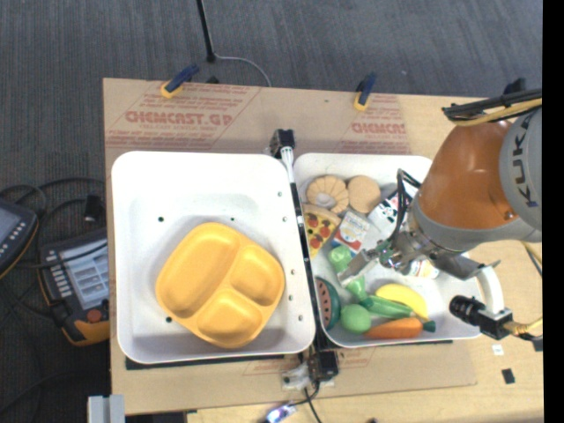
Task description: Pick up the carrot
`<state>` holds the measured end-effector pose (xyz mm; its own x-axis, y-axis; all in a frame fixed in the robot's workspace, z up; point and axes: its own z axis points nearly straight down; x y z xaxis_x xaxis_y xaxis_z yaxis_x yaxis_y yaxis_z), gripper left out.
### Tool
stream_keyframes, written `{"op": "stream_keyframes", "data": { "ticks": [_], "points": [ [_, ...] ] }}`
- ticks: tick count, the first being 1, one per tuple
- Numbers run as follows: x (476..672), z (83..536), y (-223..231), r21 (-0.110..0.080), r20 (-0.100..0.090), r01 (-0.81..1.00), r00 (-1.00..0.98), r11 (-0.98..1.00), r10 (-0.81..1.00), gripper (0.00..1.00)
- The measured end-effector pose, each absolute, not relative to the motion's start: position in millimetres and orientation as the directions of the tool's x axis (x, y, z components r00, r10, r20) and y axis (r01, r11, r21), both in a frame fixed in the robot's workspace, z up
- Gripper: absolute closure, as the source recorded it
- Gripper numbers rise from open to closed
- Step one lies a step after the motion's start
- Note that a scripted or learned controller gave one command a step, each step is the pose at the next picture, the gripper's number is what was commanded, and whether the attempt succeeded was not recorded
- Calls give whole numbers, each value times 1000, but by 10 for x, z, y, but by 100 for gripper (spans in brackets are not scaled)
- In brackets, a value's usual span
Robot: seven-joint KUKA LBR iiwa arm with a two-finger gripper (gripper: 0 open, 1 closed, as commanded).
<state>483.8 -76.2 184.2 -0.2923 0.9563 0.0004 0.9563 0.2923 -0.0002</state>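
Note:
The carrot (396, 329) is orange and lies flat along the front edge of the right bin (304, 170), with its green top against a long green vegetable (385, 307). A yellow banana (402, 298) lies just behind it. My gripper (381, 258) hangs low over the middle of the right bin, a short way behind and left of the carrot, among the toy foods. Nothing of the carrot is in its grasp. The arm's orange band (467, 183) covers the bin's back right part.
The right bin also holds a round green fruit (354, 317), a watermelon slice (328, 303), a pizza slice (320, 228), a shell-shaped bread (324, 192), a tan bun (363, 192) and a white packet (357, 227). A yellow divided plate (220, 282) lies in the left bin (141, 183).

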Motion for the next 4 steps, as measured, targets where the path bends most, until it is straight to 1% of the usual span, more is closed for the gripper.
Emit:
{"op": "stream_keyframes", "data": {
  "ticks": [1, 2, 3, 4],
  "points": [
    [4837, 1641, -1485, 0, 0, 736, -677, 677, 736, 0],
    [4861, 888, -1033, 0, -7, 418, -909, 909, 418, 0],
    [4882, 997, -1027, 4, -14, 420, -908, 908, 420, 100],
    [4950, 2623, -1329, 1, -6, 397, -918, 918, 397, 100]
  ]
}}
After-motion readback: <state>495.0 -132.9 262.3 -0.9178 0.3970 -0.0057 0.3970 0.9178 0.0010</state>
